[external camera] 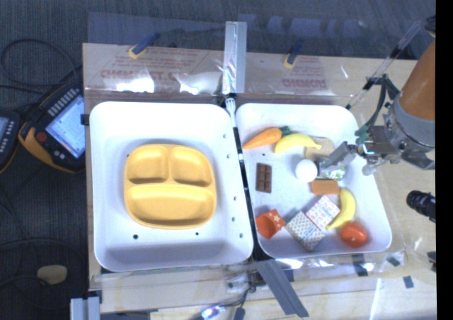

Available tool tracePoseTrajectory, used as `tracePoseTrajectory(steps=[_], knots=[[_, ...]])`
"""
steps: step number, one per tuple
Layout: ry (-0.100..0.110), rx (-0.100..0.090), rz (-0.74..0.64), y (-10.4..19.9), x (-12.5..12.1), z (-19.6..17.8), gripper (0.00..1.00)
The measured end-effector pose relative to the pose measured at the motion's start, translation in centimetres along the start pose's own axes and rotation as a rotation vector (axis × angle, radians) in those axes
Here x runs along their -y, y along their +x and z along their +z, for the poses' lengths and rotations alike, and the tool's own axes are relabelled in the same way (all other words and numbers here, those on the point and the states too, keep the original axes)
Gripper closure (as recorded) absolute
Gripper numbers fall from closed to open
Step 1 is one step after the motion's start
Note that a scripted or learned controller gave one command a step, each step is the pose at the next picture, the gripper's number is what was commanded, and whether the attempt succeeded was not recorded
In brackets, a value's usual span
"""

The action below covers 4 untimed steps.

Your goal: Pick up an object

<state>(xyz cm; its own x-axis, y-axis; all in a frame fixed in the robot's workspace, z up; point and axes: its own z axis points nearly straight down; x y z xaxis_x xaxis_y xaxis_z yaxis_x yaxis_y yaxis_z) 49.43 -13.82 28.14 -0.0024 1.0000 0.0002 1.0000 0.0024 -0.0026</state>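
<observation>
- Where the arm point(417, 99) reaches in from the right, its hand point(338, 161) hangs low over the right bin point(368, 202), above the white ball point(306, 169) and the orange block point(325, 187); how far it is open cannot be told, and nothing is seen between its fingers.
- Just beside the ball: a banana point(297, 143) and a carrot point(263, 137) toward the far wall, touching.
- Near the dividing wall: a brown chocolate bar point(263, 178), lying flat.
- Along the near side: a red piece point(270, 224), two patterned boxes point(311, 223) touching, a second banana point(345, 210), a tomato point(353, 234).
- Left bin point(106, 170): a yellow compartment plate point(170, 185), centred.
- Beyond the counter point(340, 74): a handheld pendant point(56, 131) on the carpet, left.
</observation>
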Motion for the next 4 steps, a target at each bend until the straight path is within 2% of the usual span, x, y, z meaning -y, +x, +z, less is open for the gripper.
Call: tracePoseTrajectory(steps=[1,2,3,4], knots=[[0.000,0.001,-0.027,-6.9,-6.1,10.2,0.00],[-0.007,-0.007,-0.007,-7.6,-5.8,18.2,0.00],[-0.018,-0.003,-0.163,-7.8,-12.5,18.7,0.00],[-0.022,-0.001,-0.164,-7.8,-12.7,17.8,1.00]])
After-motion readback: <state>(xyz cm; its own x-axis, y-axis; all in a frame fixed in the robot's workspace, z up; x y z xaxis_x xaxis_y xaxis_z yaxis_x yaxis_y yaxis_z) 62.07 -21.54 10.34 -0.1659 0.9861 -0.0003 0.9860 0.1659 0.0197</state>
